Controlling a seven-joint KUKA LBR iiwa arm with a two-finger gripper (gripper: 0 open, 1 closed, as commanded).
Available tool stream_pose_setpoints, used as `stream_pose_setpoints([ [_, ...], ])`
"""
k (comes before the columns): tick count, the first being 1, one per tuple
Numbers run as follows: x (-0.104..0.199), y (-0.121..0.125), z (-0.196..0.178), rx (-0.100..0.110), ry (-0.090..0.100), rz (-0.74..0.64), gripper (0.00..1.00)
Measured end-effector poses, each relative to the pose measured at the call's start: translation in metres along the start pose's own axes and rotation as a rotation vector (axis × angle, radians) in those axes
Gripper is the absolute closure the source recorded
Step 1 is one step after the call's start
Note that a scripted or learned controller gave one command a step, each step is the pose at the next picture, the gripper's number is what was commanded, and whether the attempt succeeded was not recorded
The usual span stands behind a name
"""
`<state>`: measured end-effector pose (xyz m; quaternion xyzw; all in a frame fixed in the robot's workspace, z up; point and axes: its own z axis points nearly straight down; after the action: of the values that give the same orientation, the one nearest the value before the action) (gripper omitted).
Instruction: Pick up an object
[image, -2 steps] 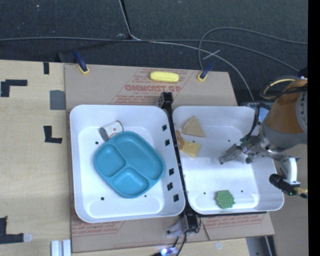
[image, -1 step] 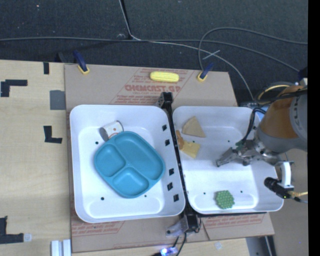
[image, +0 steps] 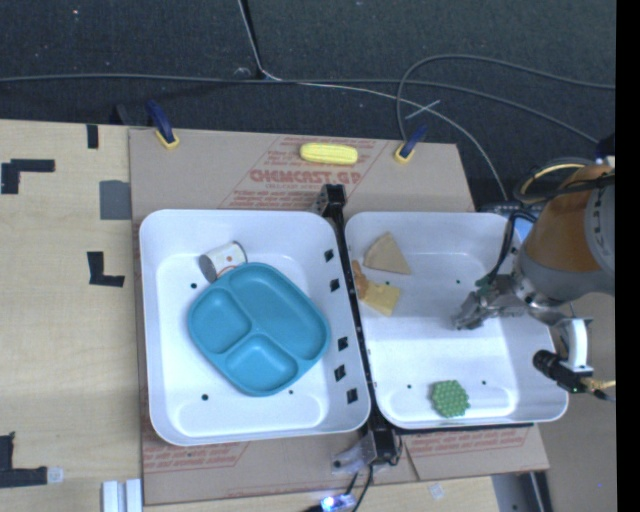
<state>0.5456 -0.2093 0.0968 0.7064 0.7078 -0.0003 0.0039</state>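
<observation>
Green knobbly ball (image: 450, 398) sits near the front wall of the right bin (image: 520, 405), forward and slightly left of the gripper (image: 478, 310), which hovers low mid-bin; whether it is parted I cannot tell, and nothing shows in its grasp. Tan wedge (image: 386, 255) and yellow piece (image: 378, 296) lie leftward. Left bin (image: 160, 300) holds a blue divided tray (image: 258, 328) and small cup (image: 222, 261).

You see: pale wooden bench (image: 60, 330) with black markings; brown cardboard sheet (image: 280, 175) under two blue clamps (image: 160, 125); dark carpeted floor (image: 130, 50) crossed by loose cables (image: 250, 45).

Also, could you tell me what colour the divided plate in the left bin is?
The divided plate is light blue, seen plainly in the camera view.
</observation>
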Motion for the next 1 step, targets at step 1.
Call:
stream_pose_setpoints([
  [1, -0.0001, -0.0075, -0.0471, 0.002, 0.005, 0.002, 1.00],
])
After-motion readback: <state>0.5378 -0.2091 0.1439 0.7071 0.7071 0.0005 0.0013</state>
